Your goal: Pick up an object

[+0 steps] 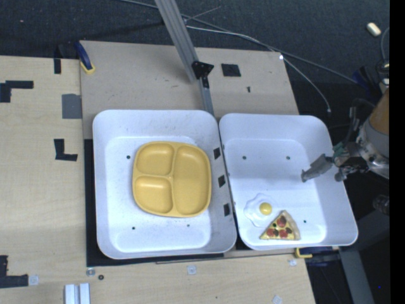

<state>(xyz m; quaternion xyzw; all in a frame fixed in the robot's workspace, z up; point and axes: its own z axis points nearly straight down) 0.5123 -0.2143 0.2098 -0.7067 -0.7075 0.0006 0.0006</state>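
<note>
In the right bin (pixel 285 128), a toy fried egg (pixel 260 209) lies near the front, with a toy pizza slice (pixel 281 227) just beside it at the front right. A yellow divided plate (pixel 171 178) rests in the middle of the left bin (pixel 107 170). My gripper (pixel 323 173) hangs over the right bin's right side, behind and to the right of the egg and pizza. It is open, with nothing between its fingers (pixel 313 169).
A slanted metal post (pixel 183 37) rises behind the gap between the bins. Cables (pixel 304 68) run across the dark floor at the back right. The wooden bench (pixel 38 170) extends to the left with black tape marks.
</note>
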